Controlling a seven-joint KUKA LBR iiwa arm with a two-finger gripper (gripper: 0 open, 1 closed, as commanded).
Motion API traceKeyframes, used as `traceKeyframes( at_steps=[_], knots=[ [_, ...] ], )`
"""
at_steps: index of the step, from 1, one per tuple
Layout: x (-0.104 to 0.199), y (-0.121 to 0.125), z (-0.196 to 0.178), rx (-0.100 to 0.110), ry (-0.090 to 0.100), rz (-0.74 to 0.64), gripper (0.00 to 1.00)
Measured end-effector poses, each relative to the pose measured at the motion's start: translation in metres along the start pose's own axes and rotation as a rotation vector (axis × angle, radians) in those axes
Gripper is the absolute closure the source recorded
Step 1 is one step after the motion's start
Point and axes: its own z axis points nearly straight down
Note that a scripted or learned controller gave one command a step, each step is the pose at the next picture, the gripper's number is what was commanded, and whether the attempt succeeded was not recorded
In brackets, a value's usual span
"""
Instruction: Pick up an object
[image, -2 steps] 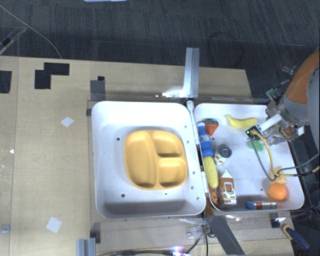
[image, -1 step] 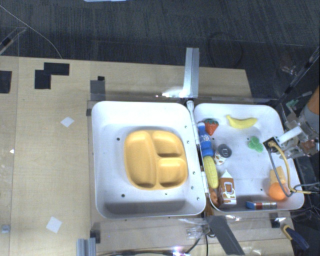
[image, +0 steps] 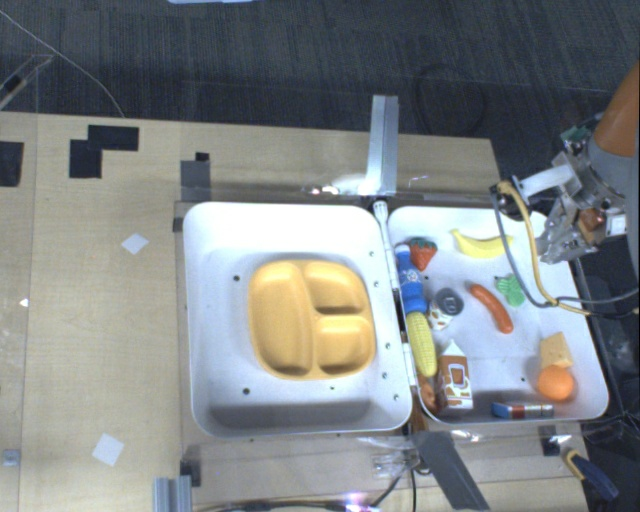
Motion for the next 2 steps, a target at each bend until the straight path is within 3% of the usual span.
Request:
traceKeyframes(
  at_steps=[1, 2],
  knots=[
    [0.0, 0.055, 0.145, 0.004, -0.014, -0.038, 1.0],
    [-0.012, 0.051, 0.118, 0.0, -0.002, -0.434, 1.0]
  ],
)
